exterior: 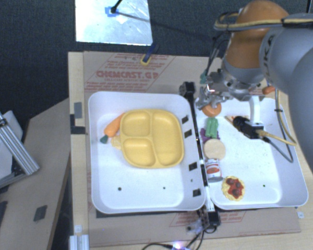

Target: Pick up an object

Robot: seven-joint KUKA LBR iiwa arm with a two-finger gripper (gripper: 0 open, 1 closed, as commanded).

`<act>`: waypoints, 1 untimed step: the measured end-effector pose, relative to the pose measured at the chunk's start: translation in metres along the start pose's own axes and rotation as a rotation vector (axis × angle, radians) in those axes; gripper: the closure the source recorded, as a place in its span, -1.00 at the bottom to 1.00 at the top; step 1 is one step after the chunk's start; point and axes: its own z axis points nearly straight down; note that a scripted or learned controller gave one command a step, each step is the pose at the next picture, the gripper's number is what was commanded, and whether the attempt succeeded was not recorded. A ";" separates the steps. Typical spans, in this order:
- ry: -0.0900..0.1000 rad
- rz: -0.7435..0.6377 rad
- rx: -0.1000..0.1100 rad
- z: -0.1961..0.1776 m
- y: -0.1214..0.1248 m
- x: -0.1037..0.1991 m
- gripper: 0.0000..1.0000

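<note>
Arm [281, 40] comes in from the right & hangs over the far-left corner of the right bin [271, 171], w/ the gripper [211, 97] low, close to the wall btwn the two bins. Can't tell whether the jaws are spread or pressed together; too small & partly hidden by the wrist. Orange piece [212, 109] sits right at the gripper's tip, in the right bin's far-left part; can't tell if it's touching or pinched. Crowded on that side: green piece [212, 126] just below the orange one, purple bit [203, 135] beside it against the bin wall, then a round beige disc [214, 149], a small red-and-white can [213, 170] & a pizza-like piece [233, 188] nearer the front, all in a line along the left wall. Rest of the right bin is bare white. Left bin [109, 191] holds a yellow divided plate [148, 138], w/ a carrot [113, 125] touching its left rim. Both bins rest on printed cardboard [125, 73] on the counter [47, 139].
</note>
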 end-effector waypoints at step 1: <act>0.002 -0.002 -0.001 -0.013 0.015 0.061 1.00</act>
